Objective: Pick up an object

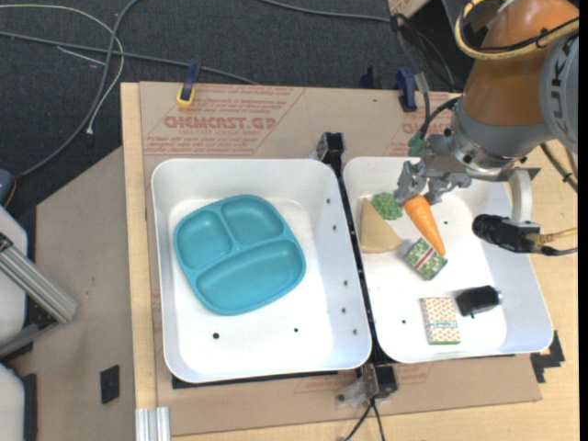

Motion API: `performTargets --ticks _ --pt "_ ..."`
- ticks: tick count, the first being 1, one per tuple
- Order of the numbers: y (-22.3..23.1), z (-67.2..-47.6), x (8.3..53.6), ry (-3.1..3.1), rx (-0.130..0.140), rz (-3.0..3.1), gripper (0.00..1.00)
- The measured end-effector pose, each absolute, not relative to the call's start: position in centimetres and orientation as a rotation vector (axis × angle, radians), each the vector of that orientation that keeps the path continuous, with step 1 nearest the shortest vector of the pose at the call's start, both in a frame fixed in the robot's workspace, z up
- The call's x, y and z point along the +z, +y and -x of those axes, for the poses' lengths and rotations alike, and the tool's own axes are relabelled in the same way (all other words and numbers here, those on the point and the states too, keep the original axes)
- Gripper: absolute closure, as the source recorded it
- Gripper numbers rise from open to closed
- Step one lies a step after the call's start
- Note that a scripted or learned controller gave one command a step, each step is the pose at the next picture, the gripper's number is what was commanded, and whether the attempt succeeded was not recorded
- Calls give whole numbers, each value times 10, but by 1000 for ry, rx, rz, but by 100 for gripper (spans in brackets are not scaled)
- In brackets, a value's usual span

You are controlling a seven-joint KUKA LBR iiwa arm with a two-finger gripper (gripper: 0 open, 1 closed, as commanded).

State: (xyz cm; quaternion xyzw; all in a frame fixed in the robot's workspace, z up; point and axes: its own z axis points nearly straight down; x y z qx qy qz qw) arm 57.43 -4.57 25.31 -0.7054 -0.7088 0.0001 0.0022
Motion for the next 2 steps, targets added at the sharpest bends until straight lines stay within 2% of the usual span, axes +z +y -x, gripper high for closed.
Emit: performTargets --ticks 1,2 --pt "0 -563 240 -2224 2 2213 100" --pt "46 -540 232 -2222 3 2215 100"
